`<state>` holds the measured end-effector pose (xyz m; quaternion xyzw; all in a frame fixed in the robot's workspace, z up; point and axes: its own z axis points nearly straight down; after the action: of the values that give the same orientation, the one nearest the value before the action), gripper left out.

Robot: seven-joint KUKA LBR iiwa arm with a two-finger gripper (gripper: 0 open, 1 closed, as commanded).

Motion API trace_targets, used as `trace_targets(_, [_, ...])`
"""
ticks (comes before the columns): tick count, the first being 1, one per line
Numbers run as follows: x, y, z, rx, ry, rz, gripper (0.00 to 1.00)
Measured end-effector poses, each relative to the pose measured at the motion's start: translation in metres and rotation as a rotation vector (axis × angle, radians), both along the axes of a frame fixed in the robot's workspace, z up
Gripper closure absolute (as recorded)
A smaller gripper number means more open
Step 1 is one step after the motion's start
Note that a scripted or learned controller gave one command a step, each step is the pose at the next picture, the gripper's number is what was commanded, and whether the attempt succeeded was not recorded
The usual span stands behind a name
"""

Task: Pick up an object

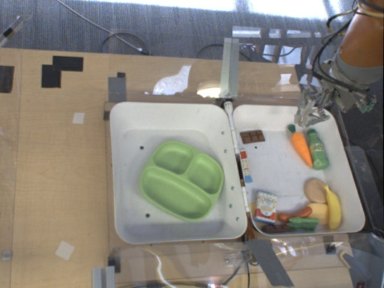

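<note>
**While hung over the right bin's far end: gripping nothing**

Though crowded, easy enough to sort from the near edge outward. Heaped against the near wall of the right bin (pixel 276 170): a small carton (pixel 266 206), a red piece (pixel 293 213) and a green piece (pixel 303 224) (both too small to name), a yellow block (pixel 318 211) and a banana (pixel 333 206) curving along the right side. Just behind the block, touching it, a round tan lump (pixel 315 189).

Across the divider, in the left bin (pixel 129 131): a green plate (pixel 182 179) with three compartments, lying flat near the middle.

Farther up the right bin: a carrot (pixel 302 149) and a green bottle (pixel 318 150), side by side and touching or nearly so, both pointing roughly away from the camera. Left of them, well apart, near the divider: a brown chocolate bar (pixel 252 137).

Farthest: the gripper (pixel 309 116), hanging just past the carrot's leafy end, over the bin's far right corner. Wide or narrow, impossible to tell from this angle; nothing seen held in it. Above it, the arm (pixel 363 38) with its orange band, coming in from the right.

All resting on a tan bench (pixel 54 161).
</note>
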<state>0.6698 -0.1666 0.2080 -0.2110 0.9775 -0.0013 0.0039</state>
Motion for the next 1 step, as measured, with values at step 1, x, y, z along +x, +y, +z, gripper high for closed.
trace_targets(1, [-0.0356, 0.0574, 0.0687, 0.003, -0.008, -0.14, 1.0])
